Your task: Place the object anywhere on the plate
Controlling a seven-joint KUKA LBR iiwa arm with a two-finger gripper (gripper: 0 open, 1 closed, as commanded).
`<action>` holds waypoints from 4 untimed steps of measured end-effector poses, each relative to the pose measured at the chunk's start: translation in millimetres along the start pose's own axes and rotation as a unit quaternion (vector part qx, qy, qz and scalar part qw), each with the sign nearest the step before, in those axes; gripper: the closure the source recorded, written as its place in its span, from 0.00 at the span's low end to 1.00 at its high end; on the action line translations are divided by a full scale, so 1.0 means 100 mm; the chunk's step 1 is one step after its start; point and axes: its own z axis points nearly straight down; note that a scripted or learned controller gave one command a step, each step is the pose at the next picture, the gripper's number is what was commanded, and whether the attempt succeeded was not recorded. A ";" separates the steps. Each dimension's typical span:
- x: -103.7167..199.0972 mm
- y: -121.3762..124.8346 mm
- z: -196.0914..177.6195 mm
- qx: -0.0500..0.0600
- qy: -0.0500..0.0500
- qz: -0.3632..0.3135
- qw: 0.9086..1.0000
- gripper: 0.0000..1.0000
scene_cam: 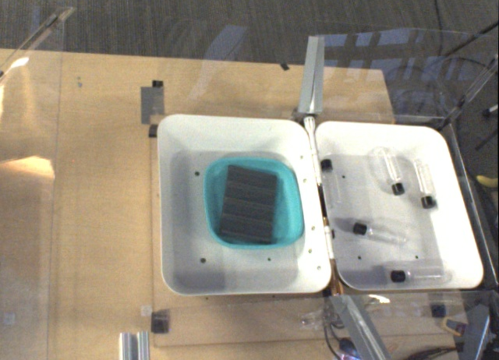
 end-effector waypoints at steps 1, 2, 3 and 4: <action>0.00 0.00 0.00 0.000 0.000 0.064 0.998 0.00; 0.00 0.00 0.00 0.000 0.000 0.126 0.992 0.00; 0.00 0.00 0.00 0.000 0.000 0.149 0.989 0.00; 0.00 0.00 0.00 0.000 0.000 0.149 0.989 0.00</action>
